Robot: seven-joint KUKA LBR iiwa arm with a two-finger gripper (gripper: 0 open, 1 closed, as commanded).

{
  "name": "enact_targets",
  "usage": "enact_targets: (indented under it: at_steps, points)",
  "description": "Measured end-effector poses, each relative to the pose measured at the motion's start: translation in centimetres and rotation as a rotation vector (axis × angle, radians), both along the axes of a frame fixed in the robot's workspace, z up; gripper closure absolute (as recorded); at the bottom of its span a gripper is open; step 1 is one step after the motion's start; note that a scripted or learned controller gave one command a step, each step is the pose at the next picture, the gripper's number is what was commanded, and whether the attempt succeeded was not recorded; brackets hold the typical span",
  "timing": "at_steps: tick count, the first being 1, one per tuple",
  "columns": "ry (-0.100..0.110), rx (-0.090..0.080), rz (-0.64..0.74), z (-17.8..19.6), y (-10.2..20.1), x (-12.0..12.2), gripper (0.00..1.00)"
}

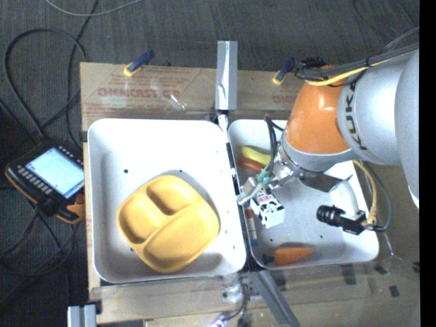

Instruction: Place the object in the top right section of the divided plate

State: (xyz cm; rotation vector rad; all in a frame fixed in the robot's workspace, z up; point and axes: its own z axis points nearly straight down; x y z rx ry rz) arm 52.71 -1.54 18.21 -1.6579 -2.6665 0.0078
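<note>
A yellow divided plate (169,221) with three sections lies in the left bin (109,142), tilted toward the front. My gripper (257,189) hangs low over the left side of the right bin (368,251), close to the wall between the bins. Right below and touching it in this view is a small white block with black markings (270,211). A yellow banana-like piece (254,154) and a red-orange piece (253,164) lie just behind the gripper, partly hidden by the wrist.
An orange carrot-shaped piece (293,254) lies at the front of the right bin. A thin dark stick (251,229) runs along that bin's left wall. A black camera module (338,216) sticks out from the arm. A handheld pendant (49,176) sits left of the bench.
</note>
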Motion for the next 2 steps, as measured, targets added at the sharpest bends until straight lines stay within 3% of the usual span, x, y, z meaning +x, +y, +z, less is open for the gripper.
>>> enact_targets:
  at_steps: [2]
  points:
    - [0.001,0.002,-0.004,1.41,-0.64,-2.09,1.0]
